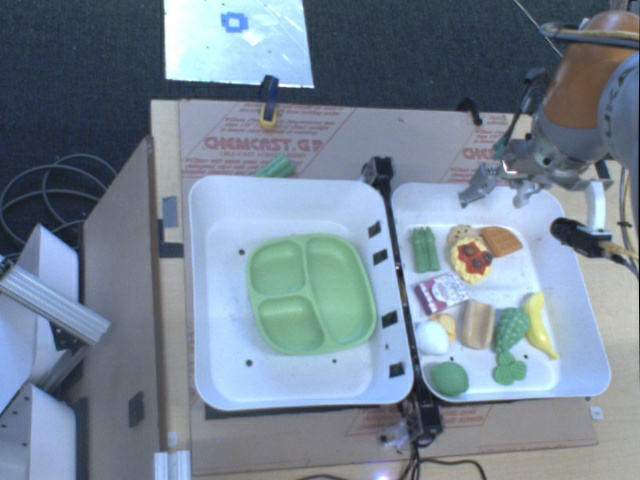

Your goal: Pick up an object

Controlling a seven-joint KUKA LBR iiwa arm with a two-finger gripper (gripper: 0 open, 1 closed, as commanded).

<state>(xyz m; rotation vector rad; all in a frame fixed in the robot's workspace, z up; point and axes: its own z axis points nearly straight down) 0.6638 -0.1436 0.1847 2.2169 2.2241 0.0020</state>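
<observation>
Jaws [497, 184] apart, nothing between them, hanging over the back rim of the right bin [590, 313], near its top edge. Left to right on the worktop [120, 268]: left bin [215, 268] holds a green divided tray [311, 294], sitting flat near its middle. Right bin has the food toys: green bean bundle [425, 248] by the left wall, pizza slice [473, 256] just beside it, bread piece [501, 240] touching the pizza's right. Below those, a pink-and-white packet [441, 292], white egg [432, 338], green round piece [449, 378] at the front. Tan bread roll [476, 323] mid-bin, broccoli [511, 340] just right of it, banana [540, 325] furthest right. All pickable items are in the right bin, in front of my jaws and apart from them
</observation>
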